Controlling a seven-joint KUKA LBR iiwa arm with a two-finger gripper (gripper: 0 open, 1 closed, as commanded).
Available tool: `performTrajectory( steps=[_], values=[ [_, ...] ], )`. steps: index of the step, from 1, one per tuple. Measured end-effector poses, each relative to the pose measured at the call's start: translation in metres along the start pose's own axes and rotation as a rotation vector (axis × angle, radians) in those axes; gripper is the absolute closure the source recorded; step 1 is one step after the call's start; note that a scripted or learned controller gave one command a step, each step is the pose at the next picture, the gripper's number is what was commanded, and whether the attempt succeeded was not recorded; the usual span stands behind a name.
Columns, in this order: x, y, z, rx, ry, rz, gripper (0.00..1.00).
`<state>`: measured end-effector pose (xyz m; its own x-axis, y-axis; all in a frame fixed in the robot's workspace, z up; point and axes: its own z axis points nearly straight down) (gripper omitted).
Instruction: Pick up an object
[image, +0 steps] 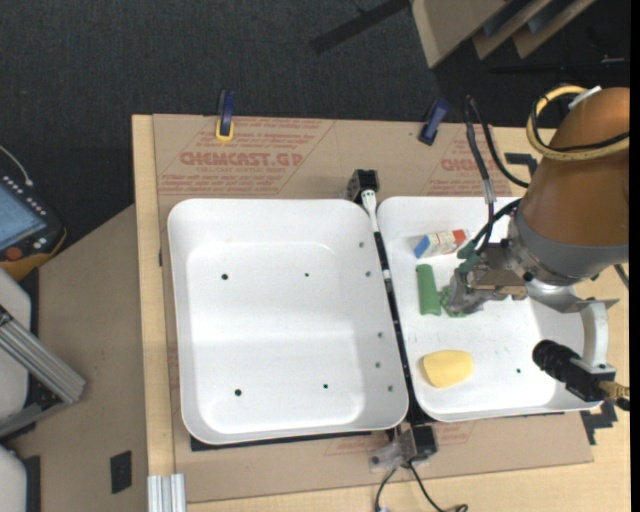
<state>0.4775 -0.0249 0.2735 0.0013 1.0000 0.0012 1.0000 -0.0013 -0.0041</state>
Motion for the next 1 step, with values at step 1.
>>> performTrajectory(
  steps=[1],
  values=[
    [0.0334,0.0491,0.0028,-0.009,-0.002,-0.005,1.0]
  ],
)
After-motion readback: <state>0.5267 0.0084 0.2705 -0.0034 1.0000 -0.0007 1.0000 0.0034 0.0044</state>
